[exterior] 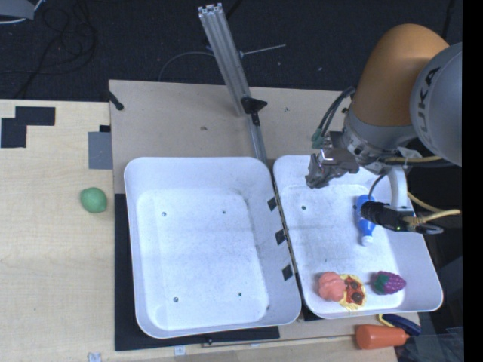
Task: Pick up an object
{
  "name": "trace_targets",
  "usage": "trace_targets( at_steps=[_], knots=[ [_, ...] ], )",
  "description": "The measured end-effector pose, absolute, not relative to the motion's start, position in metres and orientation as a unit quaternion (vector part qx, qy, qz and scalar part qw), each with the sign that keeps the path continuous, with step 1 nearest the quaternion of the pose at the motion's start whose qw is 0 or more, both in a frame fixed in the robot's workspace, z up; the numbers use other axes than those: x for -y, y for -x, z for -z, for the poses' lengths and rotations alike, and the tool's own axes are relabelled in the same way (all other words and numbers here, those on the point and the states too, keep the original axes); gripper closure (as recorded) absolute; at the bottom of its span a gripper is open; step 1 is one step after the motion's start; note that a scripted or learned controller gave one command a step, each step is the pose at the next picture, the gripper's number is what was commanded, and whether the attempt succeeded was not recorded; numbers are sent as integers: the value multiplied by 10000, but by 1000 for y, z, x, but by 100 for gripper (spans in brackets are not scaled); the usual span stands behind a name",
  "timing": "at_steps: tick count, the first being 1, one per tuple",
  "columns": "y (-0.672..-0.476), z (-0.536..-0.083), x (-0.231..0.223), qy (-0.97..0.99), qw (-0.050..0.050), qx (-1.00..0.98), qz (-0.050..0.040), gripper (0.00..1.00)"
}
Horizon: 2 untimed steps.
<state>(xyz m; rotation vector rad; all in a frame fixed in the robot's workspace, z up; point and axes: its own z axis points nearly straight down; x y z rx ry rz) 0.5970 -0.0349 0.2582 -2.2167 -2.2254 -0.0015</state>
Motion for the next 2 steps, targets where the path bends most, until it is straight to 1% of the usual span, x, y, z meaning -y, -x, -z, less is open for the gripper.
trace_targets(
  at_steps=[1, 2],
  knots=[
    [-610, -248, -25, 7058, 9, 7085, -1, 100],
    [-616, -233, -76, 7061, 8, 7081, -4, 100]
  ],
)
